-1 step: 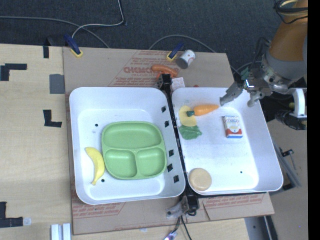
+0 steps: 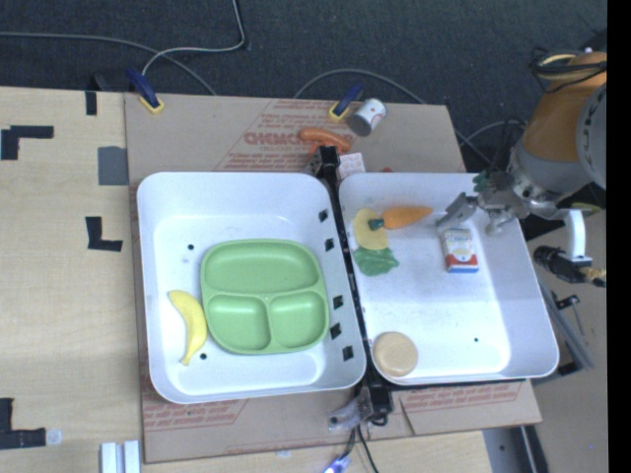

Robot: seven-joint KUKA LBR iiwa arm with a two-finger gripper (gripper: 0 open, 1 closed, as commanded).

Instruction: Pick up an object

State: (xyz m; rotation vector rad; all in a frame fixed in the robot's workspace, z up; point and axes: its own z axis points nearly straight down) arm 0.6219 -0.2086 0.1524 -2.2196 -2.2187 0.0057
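Bins: 2 shallow white trays side by side on a cardboard sheet, the left bin [image 2: 158, 215] and the right bin [image 2: 513, 333], joined along a clipped middle seam.
Arm: enters from the right, its orange band [image 2: 554, 131] above the wrist, reaching over the upper right corner of the right bin.
Gripper [image 2: 475, 210]: its 2 fingers stand apart, nothing between them, hovering just above and beside the small carton [image 2: 459, 250]; judged to be lining up for a descent.
Nearest target: the small carton, lying flat near the upper middle of the right bin, apart from its neighbours, so an easy first choice.
Other candidates: a carrot [image 2: 404, 217] resting on a yellow piece [image 2: 367, 229], a green leafy piece [image 2: 375, 260] just below, and a round tan disc [image 2: 394, 354] at the lower left corner.
Left bin contents: a green divided plate [image 2: 264, 296] in the middle, with a banana [image 2: 189, 325] beside its left rim.
Task stage: judged as approach; no object lifted yet.
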